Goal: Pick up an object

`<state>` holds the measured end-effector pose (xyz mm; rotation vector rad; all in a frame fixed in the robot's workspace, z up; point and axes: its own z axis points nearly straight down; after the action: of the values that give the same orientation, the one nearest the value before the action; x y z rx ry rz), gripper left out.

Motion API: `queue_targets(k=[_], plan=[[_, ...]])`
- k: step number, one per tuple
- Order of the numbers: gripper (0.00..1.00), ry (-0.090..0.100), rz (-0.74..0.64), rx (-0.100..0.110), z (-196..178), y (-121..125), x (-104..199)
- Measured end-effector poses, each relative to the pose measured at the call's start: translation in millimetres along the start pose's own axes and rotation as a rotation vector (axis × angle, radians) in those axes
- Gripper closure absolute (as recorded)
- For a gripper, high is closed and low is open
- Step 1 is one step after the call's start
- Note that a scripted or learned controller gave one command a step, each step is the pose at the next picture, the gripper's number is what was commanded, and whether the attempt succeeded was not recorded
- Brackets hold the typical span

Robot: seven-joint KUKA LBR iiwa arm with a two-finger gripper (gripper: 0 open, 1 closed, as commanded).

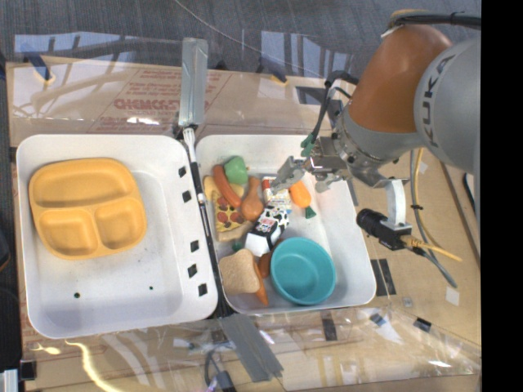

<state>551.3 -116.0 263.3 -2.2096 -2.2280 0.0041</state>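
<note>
Grey and orange, the arm (417,80) bulks over the upper right corner of the right bin (347,288), with part of the white KUKA lettering readable on its grey casing at the picture's edge. Left of the right bin, touching it along a shared edge, sits the left bin (106,300), holding a yellow divided tray (86,205) in its upper half. Behind both bins lies flattened brown cardboard (122,96) under clear plastic, printed with reddish writing that appears reversed and is too blurred to read. Inside the right bin, a teal bowl (302,271) takes the lower right part; just left of it, against the near left corner, rests a tan slice of toy bread (239,271). A black-and-white patterned carton (270,223) lies near the bin's middle, its markings too small to make out. Up from that carton are a brown sausage-like piece (252,199), a red hot dog (228,184) and a green toy vegetable (236,169) toward the bin's upper left, with a pizza-slice toy (229,217) by the left wall. An orange carrot-like toy (301,195) lies in the upper middle of the bin, just beside the gripper (296,175), which hangs low over that spot; whether its fingers are apart or together cannot be told, and nothing is visibly clamped between them
</note>
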Motion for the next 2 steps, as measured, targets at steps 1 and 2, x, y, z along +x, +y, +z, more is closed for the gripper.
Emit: queue_targets(k=[1,2], plan=[[0.0,0.002,-0.235,0.005,149,8,-11],[1.0,0.0,-0.239,0.0,136,10,-12]])
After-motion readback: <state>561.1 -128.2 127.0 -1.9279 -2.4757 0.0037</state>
